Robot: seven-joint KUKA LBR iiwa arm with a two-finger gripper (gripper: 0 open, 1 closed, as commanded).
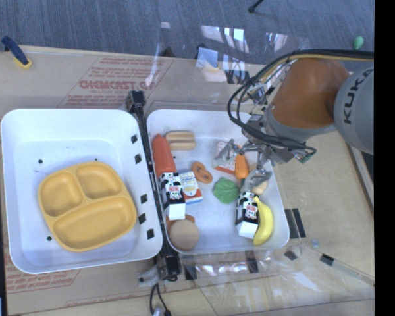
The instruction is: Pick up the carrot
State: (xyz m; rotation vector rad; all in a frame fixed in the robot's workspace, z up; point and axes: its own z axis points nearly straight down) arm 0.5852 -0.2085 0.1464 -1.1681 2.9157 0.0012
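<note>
Gripping the carrot [241,166], the gripper [243,165] hangs over the right bin [276,196], fingers closed on the orange piece.
Nearest, at 6 o'clock, sit a milk carton [247,214] and banana [264,221]; a green leaf [226,190] lies at 8 o'clock, a bun [180,139] farther at 10.

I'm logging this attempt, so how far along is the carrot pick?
Done: the gripper has reached the right bin and sits right at the carrot. In hand: closing in on it; whether the carrot is gripped can't be told. Left: a clear grasp and lift, since the carrot is low in the bin among the other toys.
</note>
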